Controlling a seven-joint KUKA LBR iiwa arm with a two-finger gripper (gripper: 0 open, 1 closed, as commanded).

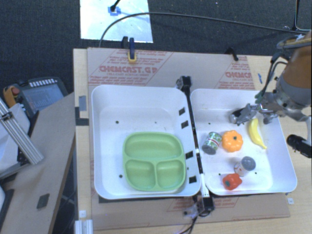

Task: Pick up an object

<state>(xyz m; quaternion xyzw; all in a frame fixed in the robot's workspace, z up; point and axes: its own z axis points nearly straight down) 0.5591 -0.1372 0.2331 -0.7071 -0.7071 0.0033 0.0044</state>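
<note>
Red pepper (232,181) frontmost; banana (256,133) just beside gripper (242,114), seemingly ungrasped.

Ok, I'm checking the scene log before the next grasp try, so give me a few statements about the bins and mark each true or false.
1. The green divided tray lies in the left bin. True.
2. The banana lies in the left bin. False: it lies in the right bin, beside the orange pumpkin.
3. The claw hovers over the right bin. True.
4. The small can stands on the green tray. False: it lies in the right bin, left of the pumpkin.
5. The red pepper sits near the right bin's front edge. True.
</note>
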